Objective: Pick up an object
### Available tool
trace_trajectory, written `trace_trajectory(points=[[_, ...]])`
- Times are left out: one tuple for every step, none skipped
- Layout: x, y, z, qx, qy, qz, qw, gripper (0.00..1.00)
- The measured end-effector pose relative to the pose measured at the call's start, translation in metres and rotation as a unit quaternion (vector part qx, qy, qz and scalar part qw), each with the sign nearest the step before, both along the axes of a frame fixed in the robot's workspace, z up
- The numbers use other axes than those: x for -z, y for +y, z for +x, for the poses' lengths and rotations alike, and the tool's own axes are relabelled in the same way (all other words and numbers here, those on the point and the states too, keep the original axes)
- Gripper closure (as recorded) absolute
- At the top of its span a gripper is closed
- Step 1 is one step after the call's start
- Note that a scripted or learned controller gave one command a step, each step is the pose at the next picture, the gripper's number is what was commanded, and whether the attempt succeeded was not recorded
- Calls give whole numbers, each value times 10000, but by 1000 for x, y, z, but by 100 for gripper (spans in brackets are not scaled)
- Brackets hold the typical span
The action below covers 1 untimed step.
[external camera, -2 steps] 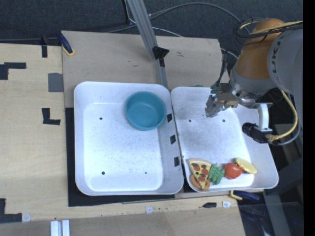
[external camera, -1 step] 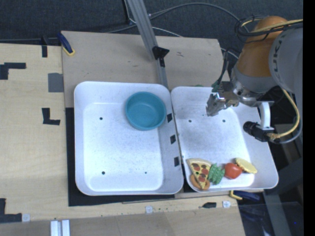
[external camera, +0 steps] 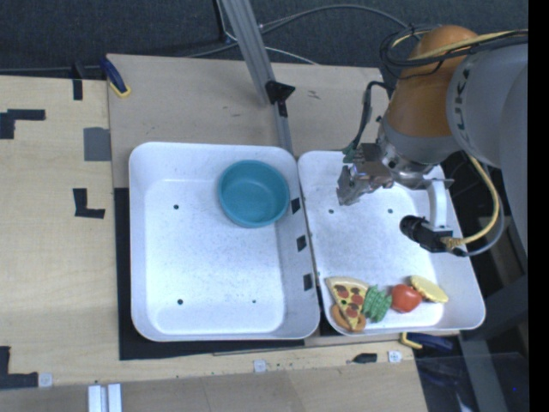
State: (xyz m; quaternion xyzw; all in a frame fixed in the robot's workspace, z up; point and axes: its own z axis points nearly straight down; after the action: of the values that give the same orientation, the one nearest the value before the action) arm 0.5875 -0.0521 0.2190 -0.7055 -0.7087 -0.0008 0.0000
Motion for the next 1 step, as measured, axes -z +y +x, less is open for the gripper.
trace_trajectory(points=[[-12, 50, -9, -3, 3, 0, 10000, 100]])
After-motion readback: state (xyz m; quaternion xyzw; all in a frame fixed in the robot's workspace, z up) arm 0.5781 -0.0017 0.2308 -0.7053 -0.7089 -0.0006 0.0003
